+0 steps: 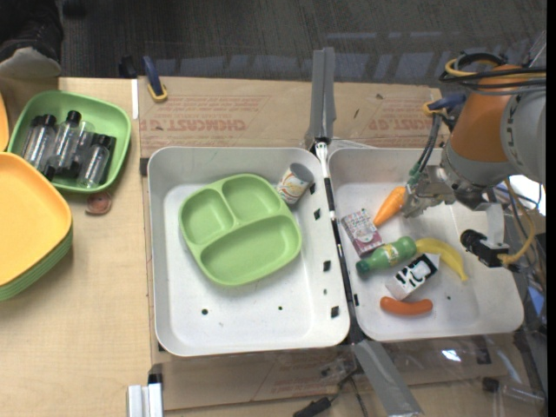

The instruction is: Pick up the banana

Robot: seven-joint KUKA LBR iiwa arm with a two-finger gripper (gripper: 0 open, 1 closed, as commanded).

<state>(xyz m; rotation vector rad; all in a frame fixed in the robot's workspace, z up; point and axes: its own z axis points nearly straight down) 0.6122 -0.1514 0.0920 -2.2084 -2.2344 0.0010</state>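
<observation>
The tool [415,200] hangs by the carrot [390,204]; the banana [444,255] lies at its five o'clock, ungrabbed

One camera sits fixed above the bench, looking down at a slant and far enough back to take in both white bins, the left bin [165,259] and the right bin [486,315], side by side. Dark floor runs along the top of the frame, and the arm [491,137] enters from the right.
</observation>
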